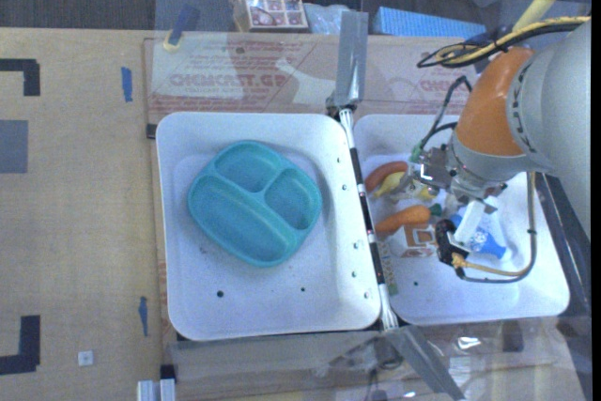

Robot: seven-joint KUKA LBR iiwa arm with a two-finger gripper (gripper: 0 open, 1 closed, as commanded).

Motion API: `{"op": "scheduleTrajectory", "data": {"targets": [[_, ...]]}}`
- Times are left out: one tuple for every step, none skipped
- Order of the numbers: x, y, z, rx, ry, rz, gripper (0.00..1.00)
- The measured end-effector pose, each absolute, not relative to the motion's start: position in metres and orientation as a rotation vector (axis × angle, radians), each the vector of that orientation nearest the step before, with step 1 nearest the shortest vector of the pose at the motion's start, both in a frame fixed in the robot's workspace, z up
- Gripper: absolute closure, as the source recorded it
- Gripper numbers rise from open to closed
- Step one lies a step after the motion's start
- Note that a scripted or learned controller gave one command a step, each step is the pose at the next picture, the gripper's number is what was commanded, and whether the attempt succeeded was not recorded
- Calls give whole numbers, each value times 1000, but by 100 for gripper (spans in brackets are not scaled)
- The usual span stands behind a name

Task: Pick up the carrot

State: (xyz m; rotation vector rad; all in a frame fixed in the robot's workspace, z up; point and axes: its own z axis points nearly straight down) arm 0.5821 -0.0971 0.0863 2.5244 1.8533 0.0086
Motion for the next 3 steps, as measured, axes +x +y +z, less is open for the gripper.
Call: {"op": "scheduleTrajectory", "data": {"targets": [[582,-98,94,2527,1854,7,100],[587,-42,181,2537,1859,-9,100],[502,-84,181,2416,2018,-8,100]]}}
